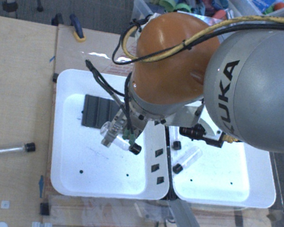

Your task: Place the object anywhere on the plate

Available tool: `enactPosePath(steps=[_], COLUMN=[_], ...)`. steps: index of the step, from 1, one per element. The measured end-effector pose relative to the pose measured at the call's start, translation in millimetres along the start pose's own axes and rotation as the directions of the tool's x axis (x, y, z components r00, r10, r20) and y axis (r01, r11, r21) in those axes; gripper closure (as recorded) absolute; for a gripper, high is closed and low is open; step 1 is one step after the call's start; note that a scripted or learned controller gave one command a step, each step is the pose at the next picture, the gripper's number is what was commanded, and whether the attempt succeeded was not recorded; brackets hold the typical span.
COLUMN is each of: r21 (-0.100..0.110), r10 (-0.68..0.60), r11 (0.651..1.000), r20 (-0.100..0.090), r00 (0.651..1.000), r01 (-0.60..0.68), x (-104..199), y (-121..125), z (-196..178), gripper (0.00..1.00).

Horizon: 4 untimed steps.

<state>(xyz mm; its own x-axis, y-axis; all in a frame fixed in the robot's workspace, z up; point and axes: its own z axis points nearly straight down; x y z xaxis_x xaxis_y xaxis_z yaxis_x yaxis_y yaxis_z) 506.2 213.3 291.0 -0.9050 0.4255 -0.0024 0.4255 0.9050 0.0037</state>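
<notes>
Nearest the camera, the bench (8,116) carries two shallow white bins side by side: the left bin (68,173) and the right bin (247,191). Three clear tubes with black caps can be counted. One tube on the bench (14,148) lies outside the bins, well to the left. A second tube (185,160) lies in the right bin, near the divide between the bins. The third, the held tube (124,144), sits over the left bin at the end effector (113,135), which is closed on it, black cap pointing right. Just behind it, one dark ribbed plate (98,112) lies flat in the left bin; the tube is beside the plate's near right corner, not clearly over it. The arm (254,80) reaches in from the right, its orange band (167,55) bent downward over the left bin. Farthest back, a clear tub of coloured toys (202,2) stands.
</notes>
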Motion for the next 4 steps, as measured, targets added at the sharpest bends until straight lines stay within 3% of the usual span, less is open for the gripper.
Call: enactPosePath(steps=[1, 2, 3, 4], r21=[0.001, -0.002, 0.002, 0.001], r10=[0.314, -0.195, -0.049, 0.123], r11=[0.949, 0.981, 0.999, 0.992], r20=[0.001, 0.004, -0.003, 0.001], r00=[0.949, 0.981, 0.999, 0.992], r01=[-0.314, 0.195, 0.050, -0.123], x=[-24.7, -71.8, -25.1, -88.6], y=[24.9, 41.3, 24.0, 54.7], z=[-107.9, -142.8, 90.1, 31.3], gripper=[1.00, 1.00, 1.00, 1.00])
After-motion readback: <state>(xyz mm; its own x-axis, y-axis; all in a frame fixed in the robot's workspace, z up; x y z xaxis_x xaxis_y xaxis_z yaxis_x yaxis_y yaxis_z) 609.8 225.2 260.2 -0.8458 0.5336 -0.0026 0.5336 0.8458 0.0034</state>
